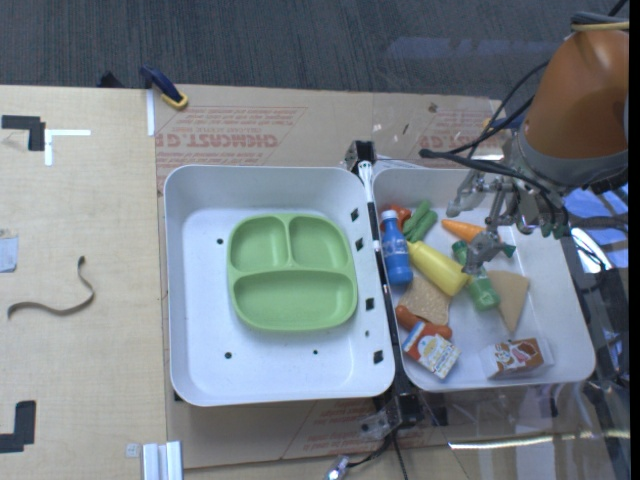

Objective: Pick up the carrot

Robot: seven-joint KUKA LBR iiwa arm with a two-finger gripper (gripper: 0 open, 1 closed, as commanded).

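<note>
From above, the carrot [462, 230] lies in the right bin [560, 368] toward 12 o'clock, just at 3 o'clock of a green pepper [420, 220]. The claw [487, 245] hangs close at its 4 o'clock; whether it is spread, I cannot tell. The carrot looks light, stiff and smooth; I would grasp across its thick middle.
</note>
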